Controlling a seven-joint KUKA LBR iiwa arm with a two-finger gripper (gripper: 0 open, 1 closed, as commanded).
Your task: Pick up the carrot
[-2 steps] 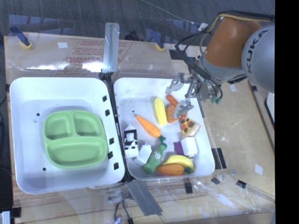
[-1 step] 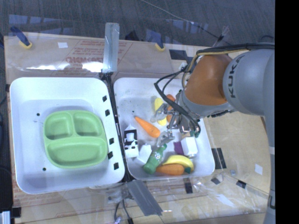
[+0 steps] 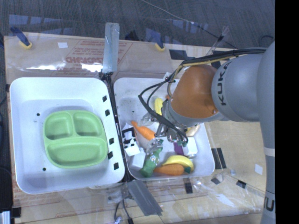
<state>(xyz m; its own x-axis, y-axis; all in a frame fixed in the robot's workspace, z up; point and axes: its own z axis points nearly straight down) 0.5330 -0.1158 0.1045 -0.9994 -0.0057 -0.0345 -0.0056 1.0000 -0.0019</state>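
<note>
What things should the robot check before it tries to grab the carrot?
1. Carrot in view in the right bin: ok.
2. Gripper close to the carrot: ok, just beside it.
3. Carrot between the fingers: not ok, it lies to the side.
4. Room around the carrot: not ok, banana and other toys crowd the bin's near end.
5. Green plate out of the way in the left bin: ok.

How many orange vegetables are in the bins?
2: one carrot mid right bin beside the claw, another orange piece at its near edge under the banana. The arm may hide more.
</note>
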